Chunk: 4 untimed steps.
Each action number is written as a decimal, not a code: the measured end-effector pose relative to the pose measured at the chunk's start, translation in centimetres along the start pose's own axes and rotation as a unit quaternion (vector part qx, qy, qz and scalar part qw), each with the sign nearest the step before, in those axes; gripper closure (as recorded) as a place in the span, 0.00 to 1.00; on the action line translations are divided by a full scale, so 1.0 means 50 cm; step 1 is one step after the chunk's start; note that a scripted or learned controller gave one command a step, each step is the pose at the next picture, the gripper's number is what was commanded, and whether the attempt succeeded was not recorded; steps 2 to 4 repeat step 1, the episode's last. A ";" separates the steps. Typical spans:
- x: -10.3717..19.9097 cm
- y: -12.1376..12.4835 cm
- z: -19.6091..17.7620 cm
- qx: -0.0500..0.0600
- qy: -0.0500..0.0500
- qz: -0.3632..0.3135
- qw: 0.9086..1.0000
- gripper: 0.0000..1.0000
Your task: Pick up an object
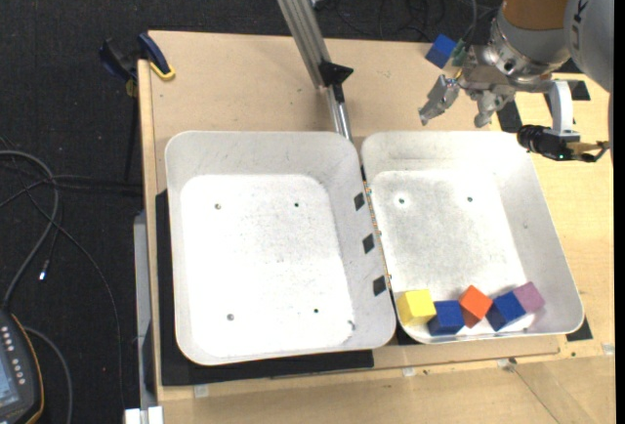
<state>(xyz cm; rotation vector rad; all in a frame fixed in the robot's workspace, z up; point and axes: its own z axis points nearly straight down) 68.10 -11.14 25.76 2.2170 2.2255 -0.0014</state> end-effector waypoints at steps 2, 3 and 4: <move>0.137 -0.018 0.133 0.003 0.002 -0.002 1.000 0.00; 0.137 -0.018 0.133 0.003 0.002 -0.002 1.000 0.00; 0.137 -0.018 0.133 0.003 0.002 -0.002 1.000 0.00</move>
